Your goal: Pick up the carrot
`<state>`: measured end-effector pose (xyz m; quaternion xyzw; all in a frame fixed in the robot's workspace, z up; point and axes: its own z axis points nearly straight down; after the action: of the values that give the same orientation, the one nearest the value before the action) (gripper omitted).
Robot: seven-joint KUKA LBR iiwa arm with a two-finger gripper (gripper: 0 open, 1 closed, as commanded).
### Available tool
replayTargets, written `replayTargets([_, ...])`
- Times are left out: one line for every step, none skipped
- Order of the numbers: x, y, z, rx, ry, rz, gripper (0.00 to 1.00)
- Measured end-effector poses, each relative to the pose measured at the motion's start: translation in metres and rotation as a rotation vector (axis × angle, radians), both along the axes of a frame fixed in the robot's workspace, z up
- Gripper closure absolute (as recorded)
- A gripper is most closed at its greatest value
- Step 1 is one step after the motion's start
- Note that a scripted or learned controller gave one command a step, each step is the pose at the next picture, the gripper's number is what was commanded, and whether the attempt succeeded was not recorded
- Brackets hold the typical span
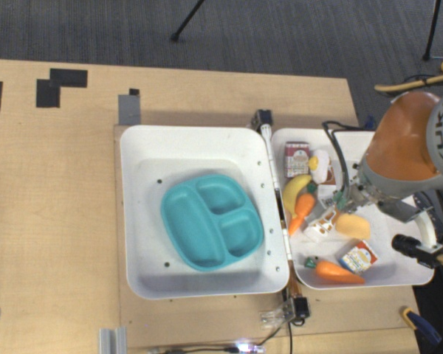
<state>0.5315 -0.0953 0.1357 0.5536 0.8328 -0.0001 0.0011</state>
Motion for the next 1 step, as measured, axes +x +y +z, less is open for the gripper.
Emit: replayTargets([0.0599,-0.0055,-0.0436,0.000,-0.023,-0.101,0.00])
